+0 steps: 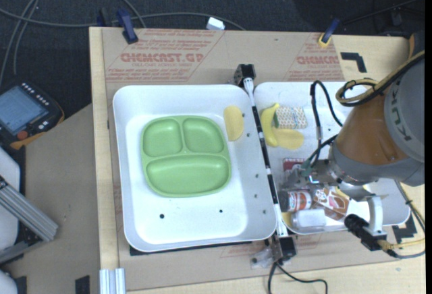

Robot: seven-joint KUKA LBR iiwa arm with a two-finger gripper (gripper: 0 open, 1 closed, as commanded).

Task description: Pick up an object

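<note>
My gripper (307, 179) is down in the right bin (297, 92), near its front left part. It hangs right over a small can with a red label (299, 201) lying on its side, with a brown and red packet (332, 202) next to it. A red flat item (293, 164) shows just left of the gripper. The arm's orange band (364, 134) and grey wrist cover much of the bin's right side. Nothing is visibly between the fingers.
Further back in the right bin lie a yellow banana-shaped toy (282, 138) and a small speckled block (291, 117). A white item (310, 220) sits at the bin's front. The left bin (128, 151) holds a green divided plate (185, 155) and a pale yellow piece (233, 123).
</note>
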